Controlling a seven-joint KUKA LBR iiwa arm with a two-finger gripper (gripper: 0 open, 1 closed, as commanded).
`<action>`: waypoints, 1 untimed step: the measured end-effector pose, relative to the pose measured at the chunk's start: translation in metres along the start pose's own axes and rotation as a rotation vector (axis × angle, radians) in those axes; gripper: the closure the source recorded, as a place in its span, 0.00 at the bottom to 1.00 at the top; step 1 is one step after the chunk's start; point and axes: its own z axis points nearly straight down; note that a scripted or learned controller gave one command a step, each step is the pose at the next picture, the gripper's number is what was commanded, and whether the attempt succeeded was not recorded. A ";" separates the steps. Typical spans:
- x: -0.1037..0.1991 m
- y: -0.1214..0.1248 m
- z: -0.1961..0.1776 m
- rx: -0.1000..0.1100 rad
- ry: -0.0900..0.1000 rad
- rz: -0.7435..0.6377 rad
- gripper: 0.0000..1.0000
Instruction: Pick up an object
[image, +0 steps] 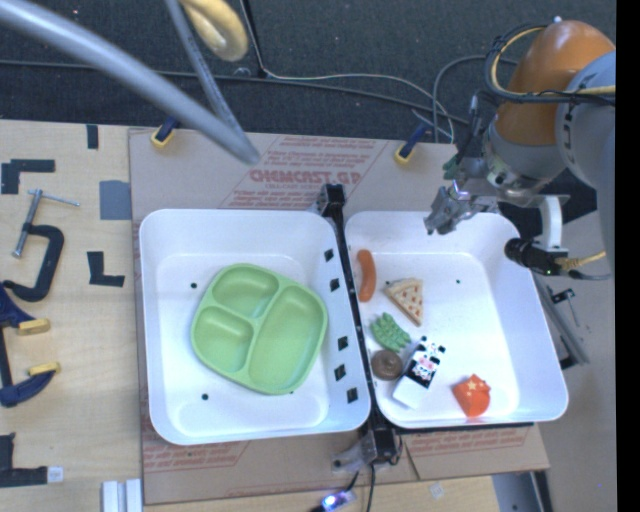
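Observation:
My gripper (441, 222) hangs over the far edge of the right bin (530, 330), above and apart from the objects, with nothing seen between its fingers. In that bin lie an orange sausage (366, 274), a pizza slice (407, 298), a green leafy piece (392, 331), a brown round piece (386, 364), a black-and-white carton (420, 370) and a red pepper-like toy (473, 394). The sausage is down and left of the gripper; the pizza slice is below it.
The left bin (165, 300) holds a green divided plate (260, 327). A black divider (345, 300) runs between the bins. Cables trail behind the bins at the back. Clamps and tools lie on the bench at far left.

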 end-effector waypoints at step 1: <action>0.042 -0.012 -0.003 0.003 0.001 -0.003 1.00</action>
